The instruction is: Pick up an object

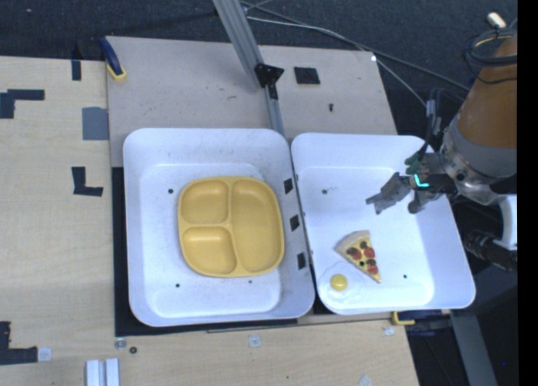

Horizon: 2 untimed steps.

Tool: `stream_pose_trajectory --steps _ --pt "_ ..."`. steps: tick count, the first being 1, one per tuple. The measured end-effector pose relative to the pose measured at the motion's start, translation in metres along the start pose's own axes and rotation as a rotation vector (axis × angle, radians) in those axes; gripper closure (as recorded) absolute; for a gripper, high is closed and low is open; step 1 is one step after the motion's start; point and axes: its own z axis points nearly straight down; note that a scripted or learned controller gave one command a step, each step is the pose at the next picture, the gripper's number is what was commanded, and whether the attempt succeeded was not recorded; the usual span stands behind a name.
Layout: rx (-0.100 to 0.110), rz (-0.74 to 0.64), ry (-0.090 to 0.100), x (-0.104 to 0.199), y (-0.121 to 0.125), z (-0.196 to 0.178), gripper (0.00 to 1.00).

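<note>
The toy pizza slice [360, 254] lies untouched in the right white bin [437, 288]. The pincer [395, 197] hovers above it, spread and empty; next it must descend.

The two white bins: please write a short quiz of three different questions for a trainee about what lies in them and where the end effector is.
1. True or false: the yellow divided plate lies in the left bin.
2. Which thing lies nearest the pizza slice?
A. the yellow divided plate
B. the small yellow round piece
C. a red cup
3. Fill in: the end effector is above the ____ bin.

Key
1. True.
2. B; both lie in the right bin, near its front edge.
3. right; nothing shows between its fingers, which look spread.
</note>
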Motion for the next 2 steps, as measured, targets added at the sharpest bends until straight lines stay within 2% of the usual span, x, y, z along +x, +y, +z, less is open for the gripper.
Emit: stream_pose_trajectory --steps 1,2 --pt "-0.001 0.0 0.0 0.0 0.0 -0.001 0.0" --pt "0.005 0.001 0.0 0.002 -0.005 0.063 0.0"
